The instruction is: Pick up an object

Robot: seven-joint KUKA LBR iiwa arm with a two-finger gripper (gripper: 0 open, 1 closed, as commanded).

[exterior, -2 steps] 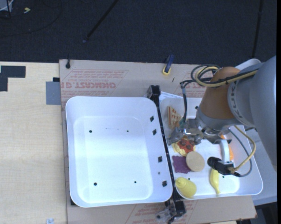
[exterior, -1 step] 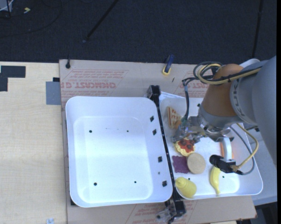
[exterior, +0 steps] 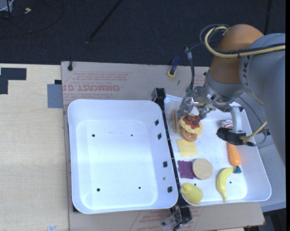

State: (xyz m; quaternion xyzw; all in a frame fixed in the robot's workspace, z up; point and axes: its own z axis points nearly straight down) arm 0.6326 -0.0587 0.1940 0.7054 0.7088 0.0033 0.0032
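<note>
Two white bins sit side by side on the bench; the left bin (exterior: 118,160) has much free room. In the right bin (exterior: 253,177) lie one banana (exterior: 224,181), one carrot (exterior: 233,155), one yellow square (exterior: 187,148) and one round biscuit (exterior: 202,169). The gripper (exterior: 193,110) hangs over a colourful toy (exterior: 190,126) near the divider; whether its fingers pinch anything I cannot tell.

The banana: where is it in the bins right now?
The banana lies in the right bin near its front edge, right of the tan disc and below the carrot.

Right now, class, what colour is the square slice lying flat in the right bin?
Pale yellow: the square slice shows clearly in the camera view.
</note>
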